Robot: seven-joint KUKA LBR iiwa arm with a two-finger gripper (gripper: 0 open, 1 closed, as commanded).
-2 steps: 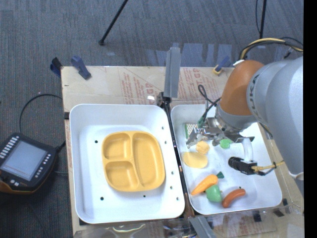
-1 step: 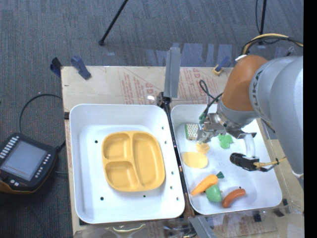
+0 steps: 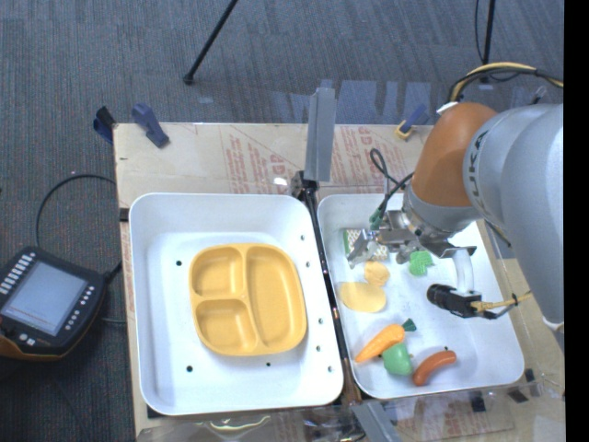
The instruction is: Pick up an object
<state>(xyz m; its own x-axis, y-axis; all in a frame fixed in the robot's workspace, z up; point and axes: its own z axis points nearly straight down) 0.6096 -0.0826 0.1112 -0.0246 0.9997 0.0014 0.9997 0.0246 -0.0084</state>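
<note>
My gripper [image 3: 370, 247] hangs low over the back left part of the right bin [image 3: 497, 357]. Just in front of it lies a small yellow piece [image 3: 376, 273], with a larger flat yellow piece [image 3: 361, 296] beyond that toward the front. A green and white patterned item [image 3: 353, 239] lies right beside the gripper on its left. A small green object [image 3: 421, 263] sits to its right. Nothing can be seen held in the gripper.
At the front of the right bin lie an orange carrot [image 3: 381, 342], a green rounded item [image 3: 398, 361] and a reddish sausage [image 3: 433, 366]. The left bin [image 3: 156, 247] holds a yellow divided plate [image 3: 247, 299]. A grey upright post [image 3: 320, 141] stands behind the bins.
</note>
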